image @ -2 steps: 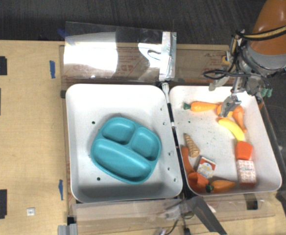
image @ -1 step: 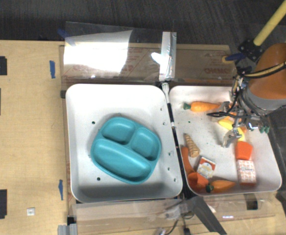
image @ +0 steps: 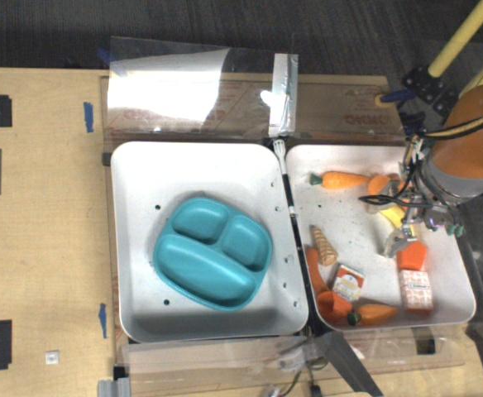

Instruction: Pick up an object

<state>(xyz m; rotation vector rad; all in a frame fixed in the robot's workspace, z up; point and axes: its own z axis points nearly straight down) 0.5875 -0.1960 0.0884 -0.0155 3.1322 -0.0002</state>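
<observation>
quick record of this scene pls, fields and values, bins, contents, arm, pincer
left bin: holds a teal divided plate, lying flat
right bin: holds toy food
far side of right bin: toy carrot
near side of right bin: ice cream cone, small printed box, second carrot, pink block
arm: reaches in over the right bin from the right
pincer: low over the right bin, beside an orange block
pincer grip: cannot tell

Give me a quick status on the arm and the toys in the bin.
Gripper low in right bin, nothing seen held. Orange block beside it. Carrot and yellow piece close by. Left bin: teal tray.
</observation>
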